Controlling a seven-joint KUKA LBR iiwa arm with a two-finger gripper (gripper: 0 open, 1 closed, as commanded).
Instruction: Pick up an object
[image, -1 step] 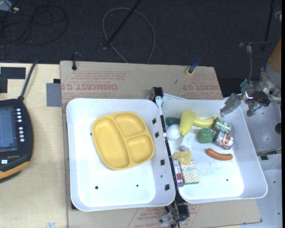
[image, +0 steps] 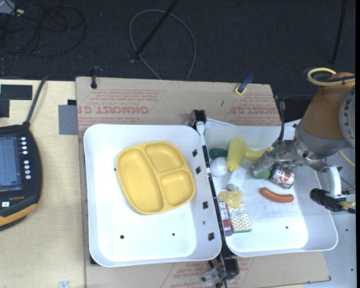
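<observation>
Tool (image: pixel 275 158) over glossy cylindrical can (image: pixel 282 176), beside smooth sausage (image: pixel 276 195).

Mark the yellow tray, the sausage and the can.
yellow tray (image: pixel 156 176), camera view, on the ridge where its compartments meet
sausage (image: pixel 277 195), camera view, middle of its length
can (image: pixel 283 177), camera view, its red and white side
</observation>
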